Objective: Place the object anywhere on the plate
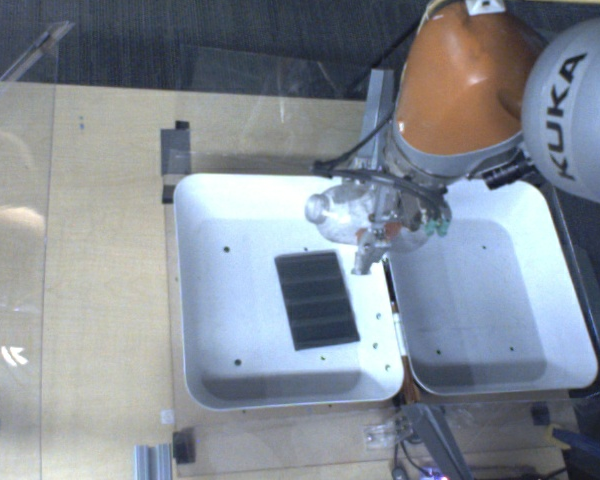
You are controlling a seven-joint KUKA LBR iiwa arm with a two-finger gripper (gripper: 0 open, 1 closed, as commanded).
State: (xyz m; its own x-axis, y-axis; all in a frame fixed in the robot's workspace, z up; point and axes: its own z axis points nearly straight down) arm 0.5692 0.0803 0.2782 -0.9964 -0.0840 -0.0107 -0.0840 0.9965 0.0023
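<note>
nearest the camera, the wooden bench (90,298) carries two shallow white bins side by side. in the left bin (220,358) lies the plate (317,300), a dark ribbed rectangular slab, flat on the floor with its long axis running near-to-far and leaning slightly to the left at its far end.

just beyond the plate's far right corner hangs the end effector (372,250), a narrow tip pointing down near the wall shared with the right bin (500,308). whether it is released or clenched cannot be told; the wrist hardware hides that.

pressed against the end effector's left side is the object (332,212), a clear, crumpled-looking plastic item, long axis roughly left-right, close to the left bin's far wall. it seems raised off the floor, but a grasp is not visible, so that is a guess.

the plate lies toward the camera and slightly left of the end effector, quite near; my judgement is that a short move that way would serve.

farthest back, the grey arm (570,98) reads "kuka" above its orange band (460,68).
</note>
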